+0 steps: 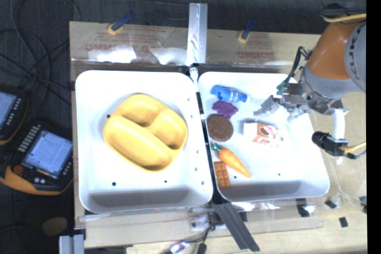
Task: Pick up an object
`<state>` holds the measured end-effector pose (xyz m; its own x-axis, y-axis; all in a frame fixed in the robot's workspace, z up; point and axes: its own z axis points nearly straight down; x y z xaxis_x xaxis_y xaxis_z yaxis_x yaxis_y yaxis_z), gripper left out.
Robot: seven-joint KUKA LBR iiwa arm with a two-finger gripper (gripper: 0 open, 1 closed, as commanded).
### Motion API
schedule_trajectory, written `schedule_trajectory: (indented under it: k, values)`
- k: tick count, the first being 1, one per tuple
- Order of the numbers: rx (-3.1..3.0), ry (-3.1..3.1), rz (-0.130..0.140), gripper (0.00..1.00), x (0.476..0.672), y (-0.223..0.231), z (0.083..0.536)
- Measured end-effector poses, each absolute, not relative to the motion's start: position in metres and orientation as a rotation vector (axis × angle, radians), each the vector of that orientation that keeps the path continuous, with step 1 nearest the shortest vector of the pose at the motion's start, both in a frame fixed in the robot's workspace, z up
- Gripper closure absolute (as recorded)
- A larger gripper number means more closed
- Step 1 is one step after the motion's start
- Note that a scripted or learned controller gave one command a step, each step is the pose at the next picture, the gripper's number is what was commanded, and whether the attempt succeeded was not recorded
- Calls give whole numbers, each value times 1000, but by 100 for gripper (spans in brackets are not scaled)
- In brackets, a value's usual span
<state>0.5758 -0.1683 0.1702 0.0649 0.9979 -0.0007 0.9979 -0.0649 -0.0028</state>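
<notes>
Two white bins side by side on the tabletop (83,44), parted by a thin rim. In the left bin (89,128), a big yellow soft shape (146,131), filling most of the floor. In the right bin (309,175), a crowd of small things, mostly pushed to the left wall – probably so after many tries: a blue bottle (230,94) at the far side, a purple cluster (225,108) just beside it, a brown disc (219,127) below, then an orange carrot (233,162) and a waffle-like brown piece (221,174) touching the rim. Apart from these, nearer the middle, a small white and red packet (264,132). Tool (278,105) hanging above the far right part of this bin, just beside the packet and holding nothing between its fingers (how far open, impossible to tell from this slant). Likely aiming at the packet – the nearest thing, and free on all sides.
</notes>
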Motion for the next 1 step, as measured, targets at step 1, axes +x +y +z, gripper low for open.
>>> schedule_trajectory:
  k: [1]
  values:
    - [-2358, -2070, 4, 0, 548, -82, 183]
